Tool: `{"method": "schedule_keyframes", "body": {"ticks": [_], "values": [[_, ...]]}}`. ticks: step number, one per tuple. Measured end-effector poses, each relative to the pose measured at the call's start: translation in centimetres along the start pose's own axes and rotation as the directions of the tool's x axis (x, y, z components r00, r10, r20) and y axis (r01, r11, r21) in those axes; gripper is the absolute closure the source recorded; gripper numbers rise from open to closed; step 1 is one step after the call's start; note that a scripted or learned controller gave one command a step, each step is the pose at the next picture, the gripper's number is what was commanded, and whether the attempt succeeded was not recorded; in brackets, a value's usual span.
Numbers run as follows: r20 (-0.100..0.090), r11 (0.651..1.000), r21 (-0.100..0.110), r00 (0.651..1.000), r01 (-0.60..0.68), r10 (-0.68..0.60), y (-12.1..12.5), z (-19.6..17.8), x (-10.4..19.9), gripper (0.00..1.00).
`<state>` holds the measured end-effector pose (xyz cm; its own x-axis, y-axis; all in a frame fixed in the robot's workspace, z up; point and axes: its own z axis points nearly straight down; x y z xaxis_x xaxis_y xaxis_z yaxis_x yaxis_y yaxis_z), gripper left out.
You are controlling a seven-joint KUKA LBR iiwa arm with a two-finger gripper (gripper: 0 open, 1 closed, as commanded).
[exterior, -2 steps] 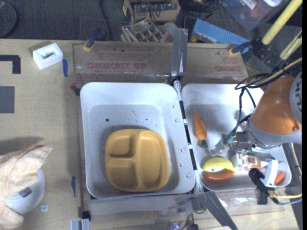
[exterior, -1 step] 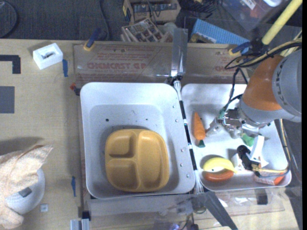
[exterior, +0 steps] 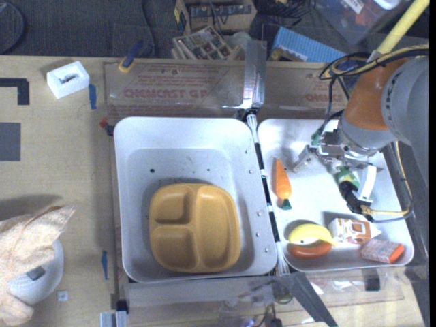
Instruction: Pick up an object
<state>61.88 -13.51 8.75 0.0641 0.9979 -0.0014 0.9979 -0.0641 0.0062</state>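
My gripper (exterior: 332, 157) hangs over the upper middle of the right bin (exterior: 272, 131), below the arm's orange band (exterior: 368, 104). An orange carrot with a green top (exterior: 281, 181) lies just left of it, by the bin's left wall. Along the front of this bin sit a yellow banana (exterior: 308, 234) resting on a red-orange piece (exterior: 310, 249), a small white and orange carton (exterior: 351, 230) and a pinkish-orange block (exterior: 383, 251). I see nothing held under the gripper.
The left bin (exterior: 129, 182) holds a tan divided plate (exterior: 194, 225). Black cables (exterior: 354, 196) trail from the wrist over the right bin. A cloth (exterior: 30, 240) and a small white box (exterior: 67, 79) lie on the bench to the left.
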Motion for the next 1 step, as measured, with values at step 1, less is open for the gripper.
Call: {"method": "schedule_keyframes", "body": {"ticks": [1], "values": [[0.001, 1.000, -0.006, 1.000, 0.003, -0.003, 0.18, -1.18, 0.14, 1.00]]}}
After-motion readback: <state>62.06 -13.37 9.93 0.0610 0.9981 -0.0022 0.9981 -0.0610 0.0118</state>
